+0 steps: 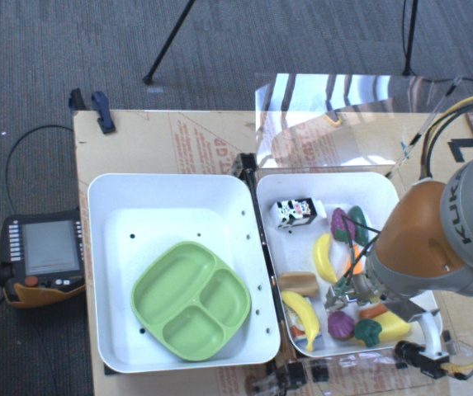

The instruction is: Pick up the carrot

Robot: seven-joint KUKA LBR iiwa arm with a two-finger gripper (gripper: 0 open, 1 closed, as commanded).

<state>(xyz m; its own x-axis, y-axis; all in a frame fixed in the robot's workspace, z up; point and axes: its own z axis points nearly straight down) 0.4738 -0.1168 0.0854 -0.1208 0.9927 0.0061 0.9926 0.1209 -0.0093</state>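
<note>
The gripper (341,291) is seen lowered into the right bin (385,184), below the orange band (418,229) of the grey arm; whether anything is clasped cannot be told from this view, since the tips are small and partly lost among the toys. The carrot (355,263) is seen as a thin orange sliver just above the jaws and up against the wrist, largely hidden by the arm; contact with the jaws cannot be judged. A yellow banana (325,256) is placed just to the left of the carrot and above-left of the jaws, and a purple eggplant (341,223) with a dark green vegetable (357,223) beside it is found further up. A tan bread piece (299,284) lies directly left of the jaws, with a second banana (304,316) below it. Below the jaws, a purple fruit (341,326), a green broccoli (367,332) and a red-orange item (373,310) are grouped. A black-and-white cow-patterned box (293,212) sits well above-left. In the left bin (108,196), well apart from the jaws, a green divided plate (191,299) is held.
</note>
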